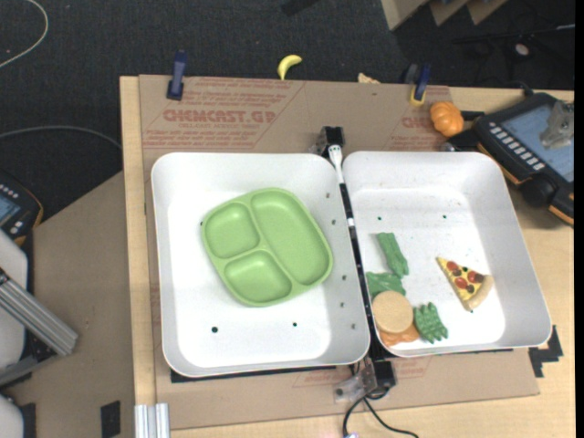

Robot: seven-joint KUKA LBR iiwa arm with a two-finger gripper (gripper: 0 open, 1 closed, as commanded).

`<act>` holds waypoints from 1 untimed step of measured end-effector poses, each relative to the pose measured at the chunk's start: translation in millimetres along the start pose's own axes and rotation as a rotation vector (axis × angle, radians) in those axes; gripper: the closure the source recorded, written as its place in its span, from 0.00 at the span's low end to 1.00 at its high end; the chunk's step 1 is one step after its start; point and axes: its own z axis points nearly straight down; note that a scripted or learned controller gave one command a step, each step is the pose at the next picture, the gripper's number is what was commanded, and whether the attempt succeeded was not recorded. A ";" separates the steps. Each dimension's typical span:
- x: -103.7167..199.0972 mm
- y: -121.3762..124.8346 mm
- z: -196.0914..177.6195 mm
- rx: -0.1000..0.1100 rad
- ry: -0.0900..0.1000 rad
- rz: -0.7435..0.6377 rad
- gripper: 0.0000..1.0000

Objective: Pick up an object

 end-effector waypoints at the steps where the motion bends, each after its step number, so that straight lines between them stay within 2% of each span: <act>1: 16.1 70.7 -137.4 -0.010 -0.001 -0.003 1.00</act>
